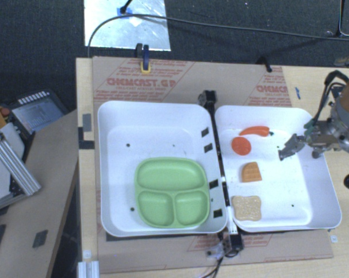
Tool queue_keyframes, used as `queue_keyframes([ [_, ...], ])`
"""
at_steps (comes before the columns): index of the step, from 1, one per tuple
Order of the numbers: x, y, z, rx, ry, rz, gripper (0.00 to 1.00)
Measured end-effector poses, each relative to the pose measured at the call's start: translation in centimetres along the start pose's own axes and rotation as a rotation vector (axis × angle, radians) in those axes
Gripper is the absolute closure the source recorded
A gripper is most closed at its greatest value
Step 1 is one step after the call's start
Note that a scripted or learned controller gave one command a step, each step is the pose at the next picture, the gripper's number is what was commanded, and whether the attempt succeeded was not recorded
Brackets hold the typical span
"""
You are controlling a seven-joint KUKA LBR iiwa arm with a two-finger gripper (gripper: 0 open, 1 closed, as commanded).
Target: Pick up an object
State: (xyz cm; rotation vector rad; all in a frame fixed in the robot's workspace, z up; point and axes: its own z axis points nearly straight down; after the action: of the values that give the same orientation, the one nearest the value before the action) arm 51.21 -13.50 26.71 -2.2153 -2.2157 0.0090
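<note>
The gripper [289,149] is held over the right bin [319,178] by its right edge; its state cannot be told; the round red piece [241,146], near the bin's divider edge, is judged light, rigid, best pinched across its middle.

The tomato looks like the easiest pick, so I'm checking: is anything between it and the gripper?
Nothing visible. Bare bin floor lies between the gripper and the tomato; the chili sits just behind the tomato.
</note>
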Motion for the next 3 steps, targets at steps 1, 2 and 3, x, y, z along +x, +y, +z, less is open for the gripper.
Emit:
queue_keyframes([
  [1, 0.0, 0.2, -0.6, -0.012, -0.002, -0.003, 0.00],
  [2, -0.3, 0.2, 3.6, -0.009, -0.001, -0.001, 0.00],
  [3, -1.1, 0.2, 8.1, -0.007, -0.001, 0.000, 0.00],
])
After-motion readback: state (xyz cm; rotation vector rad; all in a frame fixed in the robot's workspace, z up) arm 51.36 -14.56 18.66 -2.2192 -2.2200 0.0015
